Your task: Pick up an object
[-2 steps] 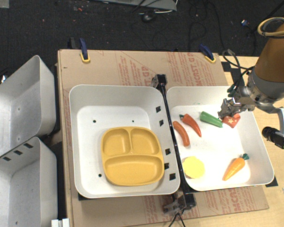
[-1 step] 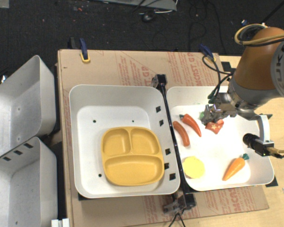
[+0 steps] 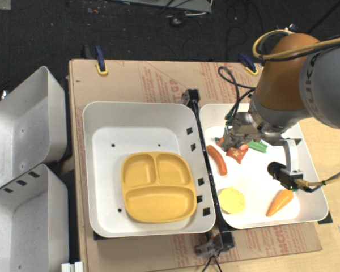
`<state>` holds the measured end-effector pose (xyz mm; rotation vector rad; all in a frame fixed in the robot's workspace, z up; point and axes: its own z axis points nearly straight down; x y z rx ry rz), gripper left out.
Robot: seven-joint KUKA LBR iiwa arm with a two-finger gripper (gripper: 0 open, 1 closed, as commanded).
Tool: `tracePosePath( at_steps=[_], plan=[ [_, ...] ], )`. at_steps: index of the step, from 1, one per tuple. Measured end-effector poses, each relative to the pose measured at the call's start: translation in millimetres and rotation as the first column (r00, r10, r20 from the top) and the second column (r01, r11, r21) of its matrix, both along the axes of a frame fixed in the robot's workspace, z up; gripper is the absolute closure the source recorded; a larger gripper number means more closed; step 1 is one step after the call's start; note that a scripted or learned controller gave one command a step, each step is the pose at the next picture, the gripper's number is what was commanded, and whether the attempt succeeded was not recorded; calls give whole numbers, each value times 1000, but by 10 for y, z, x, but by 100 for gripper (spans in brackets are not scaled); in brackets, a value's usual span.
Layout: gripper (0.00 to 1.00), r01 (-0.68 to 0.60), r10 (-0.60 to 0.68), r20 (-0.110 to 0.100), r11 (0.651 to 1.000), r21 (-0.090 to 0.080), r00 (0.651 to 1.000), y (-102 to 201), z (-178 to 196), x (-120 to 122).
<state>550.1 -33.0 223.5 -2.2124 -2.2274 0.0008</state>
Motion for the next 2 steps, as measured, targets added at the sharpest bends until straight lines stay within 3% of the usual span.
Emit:
tracePosePath(
  at_steps=[2],
  plan=[
    [100, -2, 2, -1, 1000, 1, 1000, 1237, -17, -239]
  ],
)
